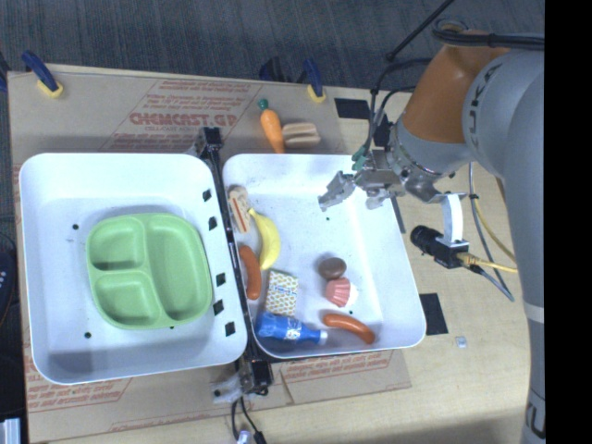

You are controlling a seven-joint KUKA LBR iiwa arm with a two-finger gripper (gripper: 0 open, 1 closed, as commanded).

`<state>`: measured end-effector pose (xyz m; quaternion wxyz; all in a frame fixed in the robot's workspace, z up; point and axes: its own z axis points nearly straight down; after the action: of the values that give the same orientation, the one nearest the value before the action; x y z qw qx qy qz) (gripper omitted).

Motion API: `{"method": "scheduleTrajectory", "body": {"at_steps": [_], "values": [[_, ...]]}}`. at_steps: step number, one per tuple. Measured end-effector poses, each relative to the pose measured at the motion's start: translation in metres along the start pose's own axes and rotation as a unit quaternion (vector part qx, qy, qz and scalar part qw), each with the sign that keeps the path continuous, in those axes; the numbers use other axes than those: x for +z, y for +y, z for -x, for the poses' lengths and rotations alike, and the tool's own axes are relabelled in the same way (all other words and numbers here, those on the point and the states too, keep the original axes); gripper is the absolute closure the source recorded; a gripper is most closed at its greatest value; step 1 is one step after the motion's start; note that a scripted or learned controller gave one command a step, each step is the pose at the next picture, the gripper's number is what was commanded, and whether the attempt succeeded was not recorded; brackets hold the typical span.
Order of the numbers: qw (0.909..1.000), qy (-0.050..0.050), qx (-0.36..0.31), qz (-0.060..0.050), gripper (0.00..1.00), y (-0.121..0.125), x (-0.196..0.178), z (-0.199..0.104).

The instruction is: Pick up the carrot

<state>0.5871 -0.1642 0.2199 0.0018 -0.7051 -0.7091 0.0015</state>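
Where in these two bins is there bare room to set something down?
Right bin: bare floor between the banana and its right wall, above the pink item. Its lower left is crowded. Left bin: bare strips around the green tray.

red "CHEMCAST GP" print, cardboard sheet (139, 109) under bins

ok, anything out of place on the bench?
Yes: the carrot lies outside both bins, on the cardboard behind the right bin, next to a small sandwich-like toy. The other toy food sits inside that bin. The gripper hovers over the bin's back corner.
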Motion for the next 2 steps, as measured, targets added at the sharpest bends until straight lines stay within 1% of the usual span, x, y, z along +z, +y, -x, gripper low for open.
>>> {"method": "scheduleTrajectory", "body": {"at_steps": [1,2], "values": [[0.999,0.0,0.045,-0.001,0.0,0.069,0.12,-0.033],[0.9999,0.0,-0.011,0.002,0.0,0.07,0.114,0.009]]}}
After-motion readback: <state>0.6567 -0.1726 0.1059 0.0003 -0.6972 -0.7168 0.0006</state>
